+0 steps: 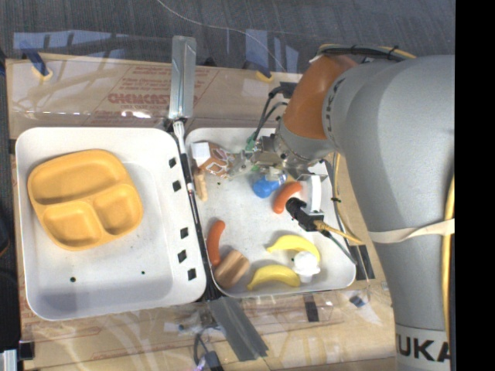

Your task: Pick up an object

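The right bin (255,219) holds several toy foods. A blue piece (267,185) and an orange-red sausage shape (287,195) lie near its back. A red sausage (215,240) and a brown bun (232,268) sit at the front left. Two yellow bananas (295,246) (272,277) and a small white item (306,264) are at the front right. A brown-and-white pastry (216,161) rests in the back left corner. My gripper (280,165) hangs low over the back of this bin, right above the blue piece and the orange-red shape. The wrist hides much of it.
The left bin (93,284) carries a yellow divided tray (83,198) at its back left. A raised divider (187,207) with black clips separates the bins. The grey arm (387,168) covers the right bin's right side. Cables (340,234) run along that rim.
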`<state>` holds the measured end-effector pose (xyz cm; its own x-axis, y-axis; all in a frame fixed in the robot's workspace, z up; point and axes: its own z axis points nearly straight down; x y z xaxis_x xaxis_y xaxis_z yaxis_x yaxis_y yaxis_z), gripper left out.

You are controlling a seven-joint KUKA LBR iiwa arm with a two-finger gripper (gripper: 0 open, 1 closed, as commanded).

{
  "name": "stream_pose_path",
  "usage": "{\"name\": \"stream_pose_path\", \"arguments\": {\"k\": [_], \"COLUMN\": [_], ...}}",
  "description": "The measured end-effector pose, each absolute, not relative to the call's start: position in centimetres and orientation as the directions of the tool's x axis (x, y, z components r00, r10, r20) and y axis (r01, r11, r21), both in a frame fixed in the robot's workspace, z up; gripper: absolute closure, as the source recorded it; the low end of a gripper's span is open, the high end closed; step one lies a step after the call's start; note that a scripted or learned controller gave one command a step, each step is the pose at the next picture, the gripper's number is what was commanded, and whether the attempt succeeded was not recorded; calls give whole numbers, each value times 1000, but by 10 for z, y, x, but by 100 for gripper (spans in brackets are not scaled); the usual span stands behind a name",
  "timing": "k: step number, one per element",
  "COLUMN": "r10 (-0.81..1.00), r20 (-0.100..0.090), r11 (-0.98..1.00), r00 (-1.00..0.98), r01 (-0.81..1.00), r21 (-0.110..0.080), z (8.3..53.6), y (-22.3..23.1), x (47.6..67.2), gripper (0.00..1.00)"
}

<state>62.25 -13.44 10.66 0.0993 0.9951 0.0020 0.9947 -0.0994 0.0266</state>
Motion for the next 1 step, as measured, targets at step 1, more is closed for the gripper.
{"name": "stream_pose_path", "arguments": {"k": [1], "r10": [988], "r20": [0], "r11": [-157], "r00": [157], "r01": [988], "r21": [-6], "z": [90], "y": [-165], "x": [574], "gripper": [0]}}
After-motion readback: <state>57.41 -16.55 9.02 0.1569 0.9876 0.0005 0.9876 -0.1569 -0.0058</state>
